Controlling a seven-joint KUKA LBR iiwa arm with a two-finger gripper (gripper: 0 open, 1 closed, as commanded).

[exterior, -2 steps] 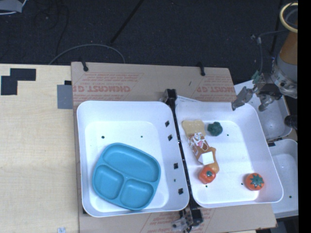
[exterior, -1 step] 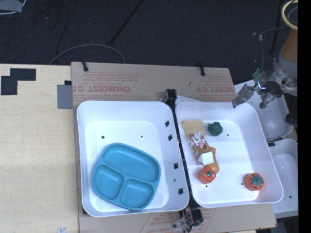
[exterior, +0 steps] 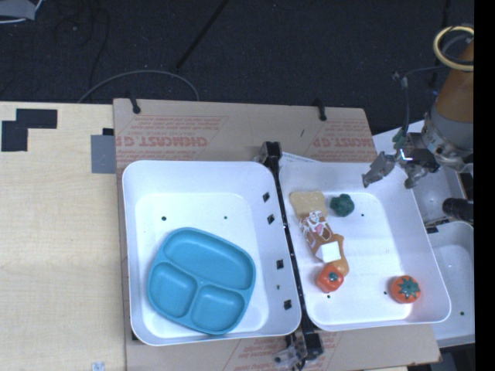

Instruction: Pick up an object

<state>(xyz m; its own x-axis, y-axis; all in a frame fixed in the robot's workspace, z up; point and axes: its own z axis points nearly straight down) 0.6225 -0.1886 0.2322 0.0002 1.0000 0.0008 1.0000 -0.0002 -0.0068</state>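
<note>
The right bin (exterior: pixel 433 284) holds a tan bread slice (exterior: pixel 308 202), a dark green lump (exterior: pixel 341 204), a brown and white packet (exterior: pixel 323 236), a red tomato (exterior: pixel 330 278) and an orange pumpkin-like toy (exterior: pixel 404 288). My gripper (exterior: pixel 393 175) hangs over the bin's far right corner, above and to the right of the green lump. It is open, its two fingers spread apart with nothing between them.
The left bin (exterior: pixel 139 192) holds a blue divided plate (exterior: pixel 201 280). A black divider (exterior: pixel 283 238) runs between the bins. Cardboard (exterior: pixel 232 134) lies under both bins. A wooden bench top (exterior: pixel 54 246) lies to the left.
</note>
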